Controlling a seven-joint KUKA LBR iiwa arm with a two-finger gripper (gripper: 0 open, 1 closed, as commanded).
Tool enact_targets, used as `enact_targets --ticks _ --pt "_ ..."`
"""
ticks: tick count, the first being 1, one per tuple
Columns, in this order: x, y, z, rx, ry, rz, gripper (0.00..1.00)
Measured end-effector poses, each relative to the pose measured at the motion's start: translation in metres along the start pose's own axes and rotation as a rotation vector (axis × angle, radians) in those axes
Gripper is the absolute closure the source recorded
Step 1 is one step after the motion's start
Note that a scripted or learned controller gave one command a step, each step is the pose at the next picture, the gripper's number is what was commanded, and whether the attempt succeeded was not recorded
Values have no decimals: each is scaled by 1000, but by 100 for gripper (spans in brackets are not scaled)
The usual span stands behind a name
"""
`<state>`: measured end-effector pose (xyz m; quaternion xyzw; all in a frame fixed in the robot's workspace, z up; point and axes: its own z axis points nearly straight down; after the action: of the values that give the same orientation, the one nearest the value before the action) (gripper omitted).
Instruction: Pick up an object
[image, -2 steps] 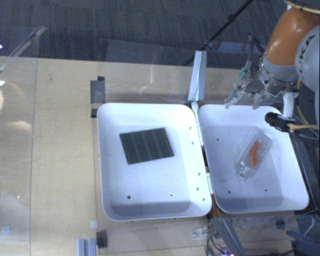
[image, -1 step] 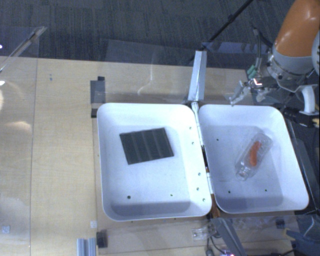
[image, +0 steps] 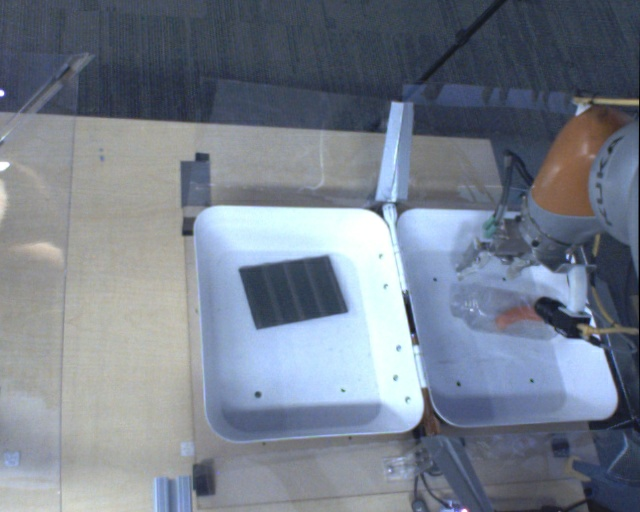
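Observation:
A clear plastic bottle (image: 478, 302) with an orange part (image: 520, 318) at its right end lies in the right bin (image: 500, 395). My gripper (image: 492, 256) hangs just above and behind the bottle, in the bin's upper middle; whether it touches the bottle is unclear. A dark ribbed rectangular pad (image: 293, 291) lies flat in the left bin (image: 300, 400), towards its upper left.
The two white bins sit side by side on a wooden bench, with a metal divider strip (image: 393, 165) rising behind the gap between them. The grey arm with its orange band (image: 570, 170) covers the right bin's upper right corner.

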<state>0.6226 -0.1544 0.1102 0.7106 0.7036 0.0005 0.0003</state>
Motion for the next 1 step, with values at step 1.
enact_targets --ticks 1 --pt "0 -56 20 -10 -1 -15 0"
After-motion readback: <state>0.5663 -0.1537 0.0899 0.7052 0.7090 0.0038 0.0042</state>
